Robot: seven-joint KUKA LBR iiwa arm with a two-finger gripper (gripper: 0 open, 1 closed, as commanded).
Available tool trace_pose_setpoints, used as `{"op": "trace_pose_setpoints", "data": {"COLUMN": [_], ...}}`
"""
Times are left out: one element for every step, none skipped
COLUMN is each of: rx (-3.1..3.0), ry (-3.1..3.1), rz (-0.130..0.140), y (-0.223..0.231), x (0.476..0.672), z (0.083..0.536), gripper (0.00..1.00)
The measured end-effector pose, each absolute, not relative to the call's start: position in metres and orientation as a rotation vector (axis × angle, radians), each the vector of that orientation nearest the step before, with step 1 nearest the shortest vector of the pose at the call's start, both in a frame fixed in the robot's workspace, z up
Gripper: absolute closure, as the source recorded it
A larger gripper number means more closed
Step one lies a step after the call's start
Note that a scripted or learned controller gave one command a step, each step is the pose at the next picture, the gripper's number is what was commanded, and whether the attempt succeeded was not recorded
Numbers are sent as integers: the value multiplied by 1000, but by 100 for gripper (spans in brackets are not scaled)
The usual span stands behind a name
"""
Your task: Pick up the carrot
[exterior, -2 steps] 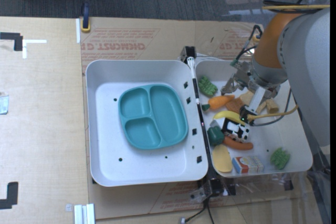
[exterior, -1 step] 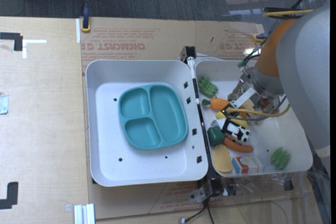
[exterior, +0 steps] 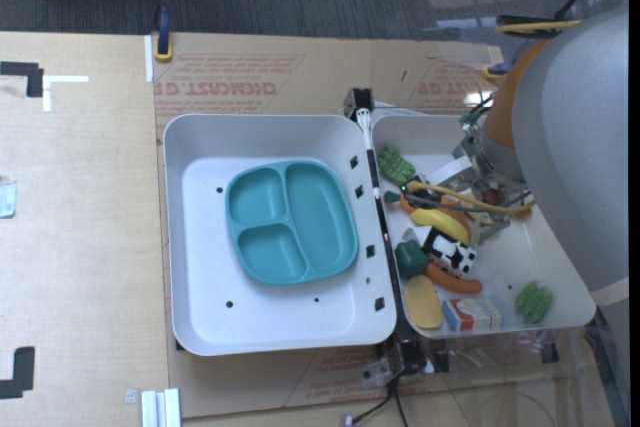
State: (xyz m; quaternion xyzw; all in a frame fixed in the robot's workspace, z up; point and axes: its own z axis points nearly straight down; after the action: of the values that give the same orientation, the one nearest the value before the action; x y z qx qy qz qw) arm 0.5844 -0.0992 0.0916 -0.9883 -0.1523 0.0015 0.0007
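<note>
Jaws state cannot be told; the grey arm (exterior: 585,145) covers them over the right white bin (exterior: 560,305). Possibly the orange carrot (exterior: 455,282) lies among toys.

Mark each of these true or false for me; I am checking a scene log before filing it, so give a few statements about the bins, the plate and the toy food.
1. The teal divided plate lies in the left bin. True.
2. The plate has food in its compartments. False: all three compartments are bare.
3. The toy food is piled in the right bin. True.
4. The carrot lies on the plate. False: it lies in the right bin, just above the banana.
5. The arm reaches over the left bin. False: it hangs over the right bin.
</note>
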Motion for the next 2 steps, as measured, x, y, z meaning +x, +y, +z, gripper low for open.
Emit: {"op": "trace_pose_setpoints", "data": {"rx": [-3122,-3120], "ry": [-325,-353], "rz": [6,5], "y": [-96,-34], "x": [547,509], "z": [92,191], "gripper": [0,0]}}
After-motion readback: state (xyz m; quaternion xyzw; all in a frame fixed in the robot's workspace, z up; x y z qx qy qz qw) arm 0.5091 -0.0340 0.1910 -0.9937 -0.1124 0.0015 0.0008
